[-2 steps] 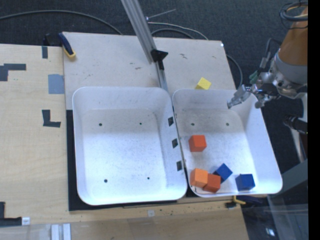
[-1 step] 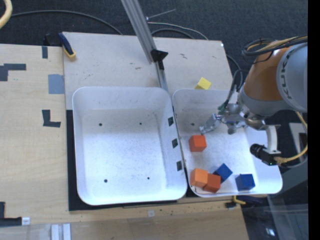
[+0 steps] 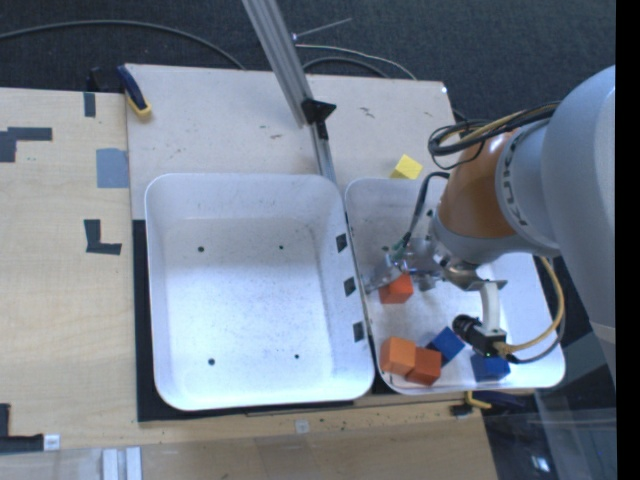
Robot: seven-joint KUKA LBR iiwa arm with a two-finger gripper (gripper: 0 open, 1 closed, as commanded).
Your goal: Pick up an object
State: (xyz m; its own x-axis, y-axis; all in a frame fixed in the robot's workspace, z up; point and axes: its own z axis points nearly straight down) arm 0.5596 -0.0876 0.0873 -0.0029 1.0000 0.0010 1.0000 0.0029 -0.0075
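One arm [image 3: 500, 198] bends down, gripper [image 3: 400, 280] seemingly touching orange block [image 3: 398, 290].

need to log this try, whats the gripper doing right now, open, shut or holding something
Gripper: down in the right bin, right at an orange block; cannot be told whether it grips the block.
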